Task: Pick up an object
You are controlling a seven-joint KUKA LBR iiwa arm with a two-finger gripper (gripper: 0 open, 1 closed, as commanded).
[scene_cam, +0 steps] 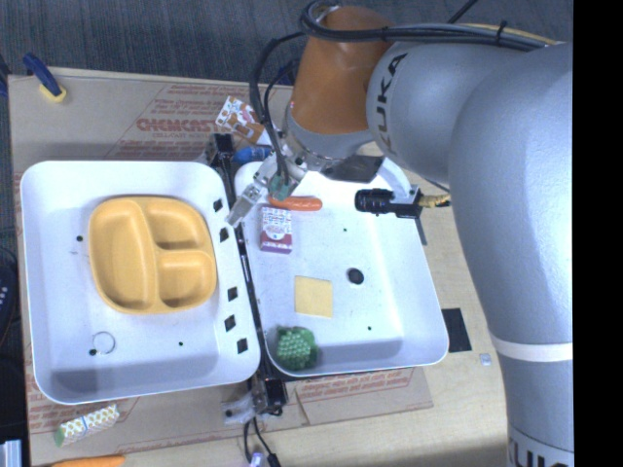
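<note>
- The tool [265, 185] hangs low over the far left corner of the right bin [409, 309], beneath the orange wrist band; whether it is released or clenched I cannot tell, since the arm's bulk hides much of it.
- Likeliest target, in my judgement: the orange carrot-like piece [297, 203], lying just beside the tool on its right, perhaps touching it.
- To do the pick well, I would centre over the piece's middle, grip across its narrow width, and descend straight to avoid nudging it into the bin wall.
- The piece looks slim, elongated and smooth, lying flat and roughly crosswise; it could roll or slip.
- Just nearer the camera than the tool lies a small red-and-white packet [276, 230], close enough to be bumped.
- Further off sit a yellow square [313, 297] and a green ball [294, 345].
</note>
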